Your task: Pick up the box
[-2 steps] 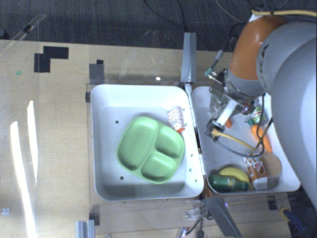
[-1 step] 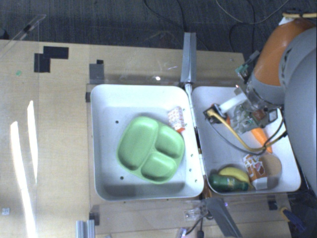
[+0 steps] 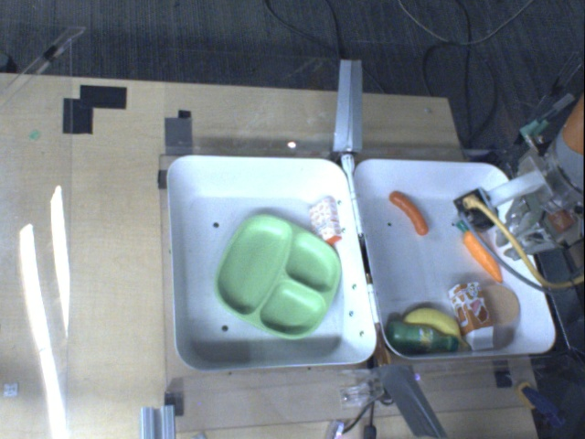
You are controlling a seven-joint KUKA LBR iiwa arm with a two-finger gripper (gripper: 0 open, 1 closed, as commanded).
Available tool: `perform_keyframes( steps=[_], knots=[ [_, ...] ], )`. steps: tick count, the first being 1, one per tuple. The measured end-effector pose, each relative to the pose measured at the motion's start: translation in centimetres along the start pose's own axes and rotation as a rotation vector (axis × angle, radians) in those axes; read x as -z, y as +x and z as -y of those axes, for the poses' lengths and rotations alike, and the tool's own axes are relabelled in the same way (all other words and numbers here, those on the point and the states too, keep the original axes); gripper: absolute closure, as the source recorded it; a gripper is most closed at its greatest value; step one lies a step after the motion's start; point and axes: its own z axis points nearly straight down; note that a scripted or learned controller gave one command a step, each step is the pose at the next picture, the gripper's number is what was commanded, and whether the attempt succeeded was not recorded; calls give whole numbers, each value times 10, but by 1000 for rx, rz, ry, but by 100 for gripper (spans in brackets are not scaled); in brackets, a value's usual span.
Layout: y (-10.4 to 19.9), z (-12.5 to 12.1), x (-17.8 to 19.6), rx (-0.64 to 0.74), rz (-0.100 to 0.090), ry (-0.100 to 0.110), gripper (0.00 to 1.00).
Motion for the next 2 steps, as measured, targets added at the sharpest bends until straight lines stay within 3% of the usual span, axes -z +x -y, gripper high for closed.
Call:
perform_keyframes(
  steps=[2],
  knots=[
    [4, 1, 20, 23, -4, -8, 100]
  ],
)
